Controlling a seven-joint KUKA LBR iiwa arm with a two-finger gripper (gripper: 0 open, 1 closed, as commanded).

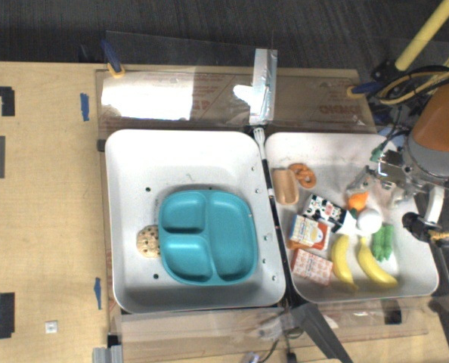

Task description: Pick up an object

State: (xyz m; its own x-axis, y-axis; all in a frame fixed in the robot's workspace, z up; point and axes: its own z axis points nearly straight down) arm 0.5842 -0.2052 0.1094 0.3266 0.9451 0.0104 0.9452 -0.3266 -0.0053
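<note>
Gripper [377, 174] hovering at the right bin's [417, 286] far edge, grip state I cannot tell. Nearest target, the orange ball [357, 200], sits just below-left of it, white ball [369, 221] right beside.

Very little print can be read. The cardboard sheet [315, 97] lying along the far edge of the bench, behind the two bins, carries faint reddish lettering, part of it under a clear plastic cover, but the words are too blurred to make out. In the right bin [421, 278], near its left wall, the small cartons [312, 233] bear printed, coloured faces whose labels are too small to read.
</note>
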